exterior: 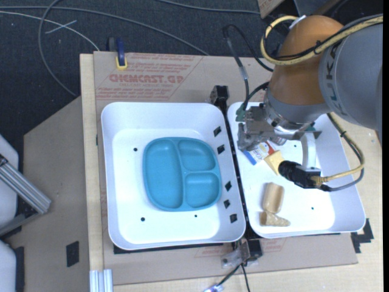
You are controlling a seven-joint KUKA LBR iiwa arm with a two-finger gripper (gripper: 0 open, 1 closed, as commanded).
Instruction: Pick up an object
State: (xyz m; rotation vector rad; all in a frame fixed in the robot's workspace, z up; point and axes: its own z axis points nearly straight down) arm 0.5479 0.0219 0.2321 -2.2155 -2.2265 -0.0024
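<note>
The hand (254,137) hangs low over the right bin's (343,215) left edge, seemingly above a small packet (262,154); its opening I cannot tell. A tan toy (273,203) lies toward the bin's front edge, and a blue plate (182,173) sits mid left bin (121,215).

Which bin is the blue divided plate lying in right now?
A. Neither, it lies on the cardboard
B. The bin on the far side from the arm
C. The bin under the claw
B: the blue divided plate lies flat in the middle of the left bin, while the claw hangs over the right bin, next to the tan object.
</note>
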